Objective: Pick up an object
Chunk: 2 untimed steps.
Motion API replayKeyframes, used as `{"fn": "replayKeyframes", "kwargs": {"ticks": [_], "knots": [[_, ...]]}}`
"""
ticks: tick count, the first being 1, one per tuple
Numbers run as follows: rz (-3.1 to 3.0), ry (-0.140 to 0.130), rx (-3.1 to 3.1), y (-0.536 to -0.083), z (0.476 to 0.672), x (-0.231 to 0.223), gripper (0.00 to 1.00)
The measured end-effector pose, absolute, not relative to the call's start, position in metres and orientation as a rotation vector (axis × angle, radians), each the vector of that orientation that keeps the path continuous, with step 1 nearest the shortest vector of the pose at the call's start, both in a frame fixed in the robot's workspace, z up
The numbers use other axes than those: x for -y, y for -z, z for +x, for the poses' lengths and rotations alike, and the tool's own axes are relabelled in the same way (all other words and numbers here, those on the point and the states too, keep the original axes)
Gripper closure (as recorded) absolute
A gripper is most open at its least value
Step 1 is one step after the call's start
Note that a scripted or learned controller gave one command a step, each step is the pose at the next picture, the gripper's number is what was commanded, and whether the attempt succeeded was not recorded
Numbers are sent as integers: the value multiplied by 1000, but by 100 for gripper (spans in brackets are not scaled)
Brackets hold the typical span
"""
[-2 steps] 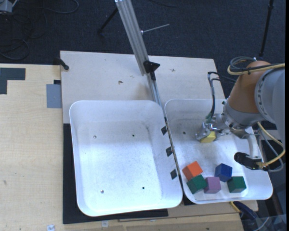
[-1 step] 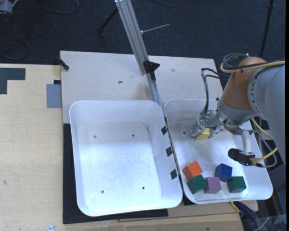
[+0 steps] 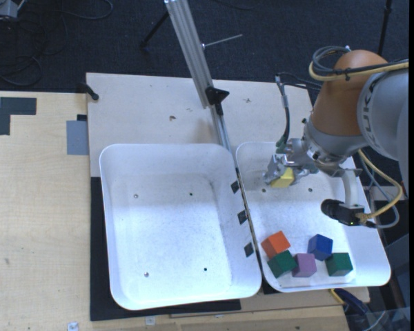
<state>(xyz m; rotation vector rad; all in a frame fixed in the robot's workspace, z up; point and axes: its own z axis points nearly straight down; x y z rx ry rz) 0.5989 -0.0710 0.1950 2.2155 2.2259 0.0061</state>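
My gripper (image 3: 282,174) hangs over the far part of the right bin (image 3: 372,271), and a yellow block (image 3: 284,178) sits between its fingers, so it is shut on that block. Whether the block rests on the bin floor or is raised off it, I cannot tell. Near the bin's front edge lie several blocks in a cluster: an orange one (image 3: 276,243), a dark green one (image 3: 282,263), a purple one (image 3: 305,265), a blue one (image 3: 320,246) and a second green one (image 3: 339,263).
The left bin (image 3: 117,185) lies beside the right one, with a row of black clips (image 3: 241,216) along the wall they share. A slanted metal rail (image 3: 193,54) rises behind the bins. Cables loop beside the arm's wrist (image 3: 345,212).
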Motion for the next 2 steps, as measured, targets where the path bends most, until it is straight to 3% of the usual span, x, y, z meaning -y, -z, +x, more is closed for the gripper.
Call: {"fn": "replayKeyframes", "kwargs": {"ticks": [1, 2], "knots": [[2220, 2, -2233, -189, 584, 4, 100], [2214, -6, -2226, -234, 632, -56, 100]]}}
